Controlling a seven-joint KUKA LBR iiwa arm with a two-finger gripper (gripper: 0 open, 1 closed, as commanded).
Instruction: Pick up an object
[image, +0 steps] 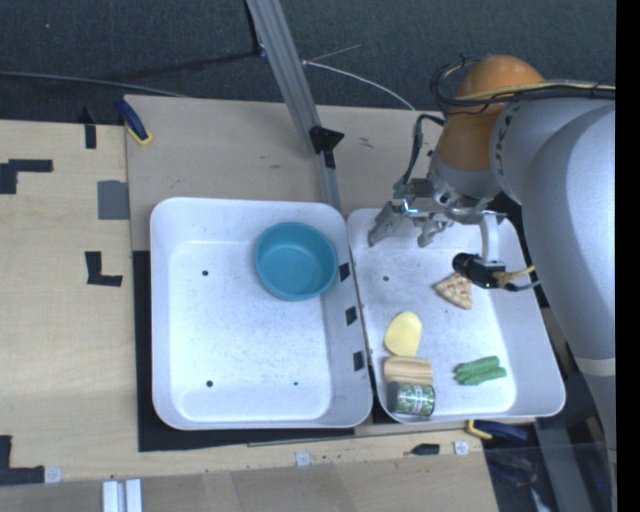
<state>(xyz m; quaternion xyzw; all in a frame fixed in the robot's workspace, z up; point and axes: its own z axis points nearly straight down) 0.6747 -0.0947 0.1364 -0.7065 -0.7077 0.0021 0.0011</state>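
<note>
Arm cut off at the right edge, small things hard to read

The arm (560, 160) runs out of the picture on the right, so its base is unseen, and it hides the right bin's (500, 400) far right corner and part of that rim. The gripper (405, 232) is small and partly blurred. The can (411, 400) lies half under a tan block (408, 369), its label too small to read. A yellow-blue clip (497, 431) pokes out below the bin, mostly hidden.

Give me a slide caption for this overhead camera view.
Open tool above the right bin, apart from its small items; blue bowl in the left bin.
</note>
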